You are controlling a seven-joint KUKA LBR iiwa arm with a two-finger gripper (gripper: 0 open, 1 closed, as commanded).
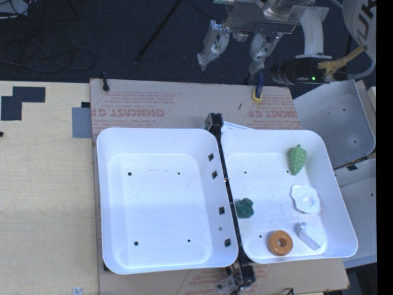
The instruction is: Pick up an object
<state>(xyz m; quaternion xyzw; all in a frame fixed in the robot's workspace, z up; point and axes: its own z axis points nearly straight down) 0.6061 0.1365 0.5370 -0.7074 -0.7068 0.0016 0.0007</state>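
My gripper hangs high at the top of the view, above the bench's back edge, well clear of both bins. Its two fingers stand apart with nothing between them. In the right bin lie a green bumpy fruit-like piece at the back right, a dark green lump near the divider, a white flat fried-egg shape, an orange ring at the front, and a grey block beside it.
The left bin sits next to the right one, joined along a black clamp strip. Both rest on a cardboard sheet on a wooden bench. A metal plate lies at the right.
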